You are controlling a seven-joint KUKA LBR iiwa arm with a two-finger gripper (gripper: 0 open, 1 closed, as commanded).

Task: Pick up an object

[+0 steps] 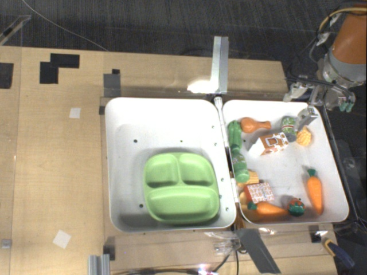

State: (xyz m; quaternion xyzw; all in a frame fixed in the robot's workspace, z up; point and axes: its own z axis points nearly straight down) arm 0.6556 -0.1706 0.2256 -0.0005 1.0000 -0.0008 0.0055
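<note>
A pale wooden bench (51,171) bears two white bins (123,153) (335,202) side by side

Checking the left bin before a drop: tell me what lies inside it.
The left bin holds one green divided tray, lying toward its near side. Around it, bare white floor with a few small dark dots. Whatever lies under the tray is covered and cannot be seen.

toy foods (269,171) scattered, right bin (338,211)

The arm (347,50) is running off the frame's right edge above the right bin (338,171); whether its jaws are parted is too small to tell.
</note>
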